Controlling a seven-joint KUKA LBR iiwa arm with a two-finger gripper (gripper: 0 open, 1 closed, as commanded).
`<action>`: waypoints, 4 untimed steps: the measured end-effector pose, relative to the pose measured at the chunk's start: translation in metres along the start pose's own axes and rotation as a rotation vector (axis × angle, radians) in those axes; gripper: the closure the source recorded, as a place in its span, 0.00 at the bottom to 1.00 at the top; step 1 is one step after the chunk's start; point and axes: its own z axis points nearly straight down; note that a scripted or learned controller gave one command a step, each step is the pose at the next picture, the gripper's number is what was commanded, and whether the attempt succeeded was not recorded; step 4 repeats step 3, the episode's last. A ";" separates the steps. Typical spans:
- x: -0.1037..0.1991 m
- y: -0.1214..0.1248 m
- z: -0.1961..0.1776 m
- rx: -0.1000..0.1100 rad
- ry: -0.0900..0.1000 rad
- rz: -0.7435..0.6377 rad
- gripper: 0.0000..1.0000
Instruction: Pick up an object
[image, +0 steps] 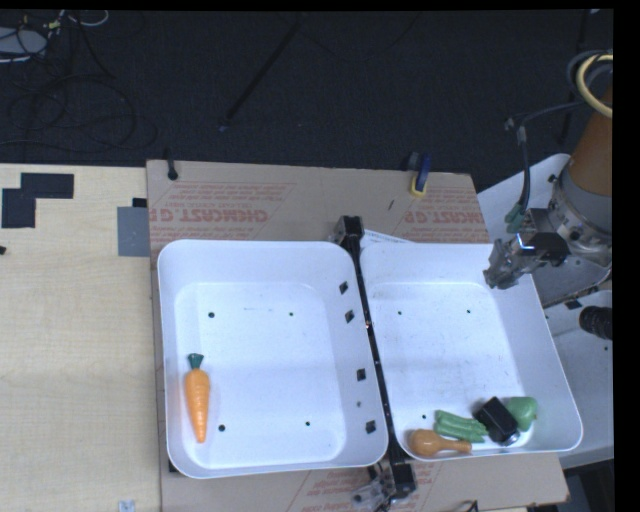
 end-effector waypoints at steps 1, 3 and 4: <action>0.046 -0.010 -0.019 -0.004 0.001 -0.005 1.00; 0.070 0.051 -0.048 0.009 -0.003 0.005 1.00; 0.070 0.051 -0.048 0.009 -0.003 0.005 1.00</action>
